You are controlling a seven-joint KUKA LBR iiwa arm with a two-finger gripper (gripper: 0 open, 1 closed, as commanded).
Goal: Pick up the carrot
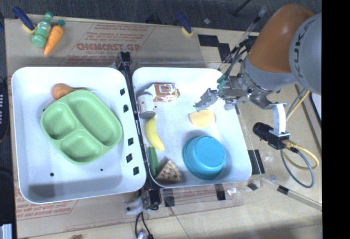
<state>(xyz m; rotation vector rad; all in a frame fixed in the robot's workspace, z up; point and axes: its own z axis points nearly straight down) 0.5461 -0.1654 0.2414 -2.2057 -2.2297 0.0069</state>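
The carrot [53, 39] lies outside both bins on the cardboard at eleven o'clock, touching a green toy bottle [40, 33] on its left. The gripper [206, 99] hangs over the right bin [240, 139], just above a pale yellow piece [201, 118] at that bin's two o'clock, with nothing between its fingers, though how wide they stand I cannot tell. A green divided plate [81, 125] fills much of the left bin [27, 139].

A divided tray [82, 126] lies in the left bin [22, 139], a bowl [204, 156] in the right bin [180, 76].
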